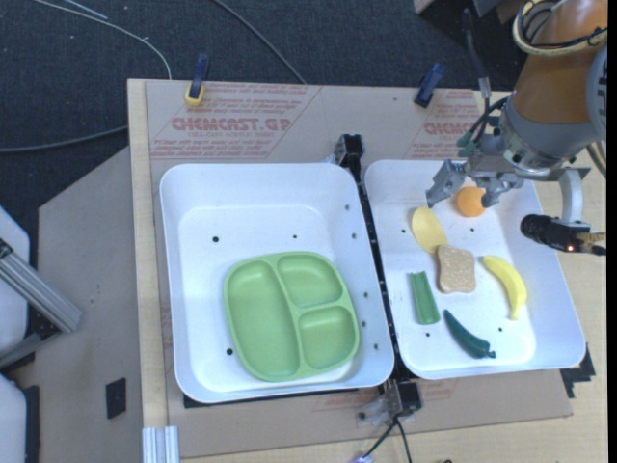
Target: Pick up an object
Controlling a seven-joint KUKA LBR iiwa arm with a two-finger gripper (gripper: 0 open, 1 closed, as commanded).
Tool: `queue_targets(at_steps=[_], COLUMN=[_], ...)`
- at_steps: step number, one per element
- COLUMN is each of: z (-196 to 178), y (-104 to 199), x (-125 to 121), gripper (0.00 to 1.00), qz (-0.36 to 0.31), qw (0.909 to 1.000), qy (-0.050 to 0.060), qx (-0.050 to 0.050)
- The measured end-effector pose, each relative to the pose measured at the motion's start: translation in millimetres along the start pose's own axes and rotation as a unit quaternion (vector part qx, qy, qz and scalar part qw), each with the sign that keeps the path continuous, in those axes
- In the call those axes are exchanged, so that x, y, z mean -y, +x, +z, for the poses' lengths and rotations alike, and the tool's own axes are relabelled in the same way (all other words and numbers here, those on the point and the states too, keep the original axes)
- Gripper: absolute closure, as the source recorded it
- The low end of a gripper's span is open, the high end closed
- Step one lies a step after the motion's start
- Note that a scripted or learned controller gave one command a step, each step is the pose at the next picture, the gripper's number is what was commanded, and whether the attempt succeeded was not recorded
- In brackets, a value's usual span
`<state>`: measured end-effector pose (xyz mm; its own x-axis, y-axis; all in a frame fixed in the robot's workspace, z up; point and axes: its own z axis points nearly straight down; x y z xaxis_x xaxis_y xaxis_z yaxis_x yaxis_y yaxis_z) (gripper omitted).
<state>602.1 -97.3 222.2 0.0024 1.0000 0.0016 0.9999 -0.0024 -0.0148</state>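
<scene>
Over the right-hand bin [540, 350] the gripper [469, 189] hangs with its two fingers spread wide, one on each side of a small orange ball [469, 203] that lies near the bin's back wall. The ball shows between the fingertips, yet nothing in the view proves that the fingers press on it, so it reads as straddled, not held.

Just in front of the ball lie a pale yellow piece [427, 228], a slice of toast [456, 269], a banana [508, 282], a green strip [422, 297] and a dark green pepper [469, 336]. The left bin [183, 210] bears a green divided plate [289, 313]. Both bins stand on the counter [154, 143].

Several things could spoil the try. A round ball may roll or squirt out forward if the fingers close off its centre or only graze its upper half. The slanted view does not show the gripper's height, so the fingers may well close above the ball and meet on air. If they go too deep, the tips could jam against the bin floor. The pale yellow piece lies close to the left finger and could be nudged or pinched along with the ball.
</scene>
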Motion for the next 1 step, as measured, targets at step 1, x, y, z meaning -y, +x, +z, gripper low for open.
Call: queue_targets(at_steps=[1], z=[-6.7], y=[0.1], x=[-2.5], gripper=[0.0], qz=[-0.001], qw=[1.0], qy=[-0.006], qx=[0.001])
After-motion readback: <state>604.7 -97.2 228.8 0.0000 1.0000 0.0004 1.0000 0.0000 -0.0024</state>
